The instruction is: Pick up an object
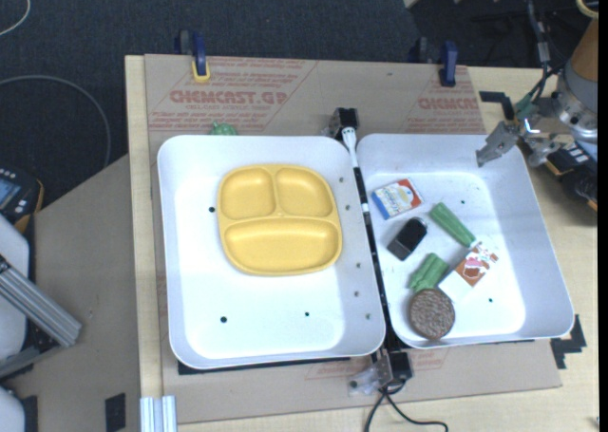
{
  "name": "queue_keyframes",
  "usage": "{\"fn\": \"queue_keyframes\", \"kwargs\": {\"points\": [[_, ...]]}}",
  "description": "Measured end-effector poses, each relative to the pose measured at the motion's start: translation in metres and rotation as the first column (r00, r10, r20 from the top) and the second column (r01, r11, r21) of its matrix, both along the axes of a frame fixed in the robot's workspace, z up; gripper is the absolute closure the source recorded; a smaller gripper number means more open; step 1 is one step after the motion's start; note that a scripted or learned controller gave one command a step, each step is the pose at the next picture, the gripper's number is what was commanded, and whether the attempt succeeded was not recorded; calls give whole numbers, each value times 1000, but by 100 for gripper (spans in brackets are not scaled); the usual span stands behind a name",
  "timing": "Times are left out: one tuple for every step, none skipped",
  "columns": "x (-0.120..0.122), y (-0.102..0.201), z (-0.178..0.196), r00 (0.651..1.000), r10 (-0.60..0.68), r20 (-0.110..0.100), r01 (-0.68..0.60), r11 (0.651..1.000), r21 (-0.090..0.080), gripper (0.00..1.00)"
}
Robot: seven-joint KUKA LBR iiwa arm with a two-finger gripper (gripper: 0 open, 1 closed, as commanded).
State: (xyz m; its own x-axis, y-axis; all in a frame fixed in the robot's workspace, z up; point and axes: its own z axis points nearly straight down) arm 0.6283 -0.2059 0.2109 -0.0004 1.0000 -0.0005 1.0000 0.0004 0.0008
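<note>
Green and stick-shaped, the upper block (450, 226) lies in the right bin (541, 259) with its long axis running diagonally from upper left to lower right, down and to the left of the gripper (497, 145), which hangs at that bin's far right corner; whether it is released or clenched I cannot tell. Around it lie a second green block (427, 272), a black block (408, 237), two small printed packets (396, 197) and a brown disc (431, 312), while the left bin (190, 307) holds a yellow divided plate (279, 218).

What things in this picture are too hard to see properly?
- Gripper, camera view: small and blurred, so open or shut is unclear.
- Arm, camera view: cut off by the right edge.
- Small packet and card: print too tiny to read.
- Green bit behind the left bin: partly hidden by its rim.
</note>
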Motion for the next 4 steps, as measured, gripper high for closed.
{"fn": "queue_keyframes", "kwargs": {"points": [[24, 10, 188, 1000, 3, 20, -3, 1000, -7, 0], [7, 61, 29, 1000, 4, -16, -4, 1000, 6, 0], [36, 72, -89, 1000, 2, -12, -2, 1000, 4, 0], [-20, 105, -122, 1000, -4, 13, 4, 1000, -1, 0]]}}
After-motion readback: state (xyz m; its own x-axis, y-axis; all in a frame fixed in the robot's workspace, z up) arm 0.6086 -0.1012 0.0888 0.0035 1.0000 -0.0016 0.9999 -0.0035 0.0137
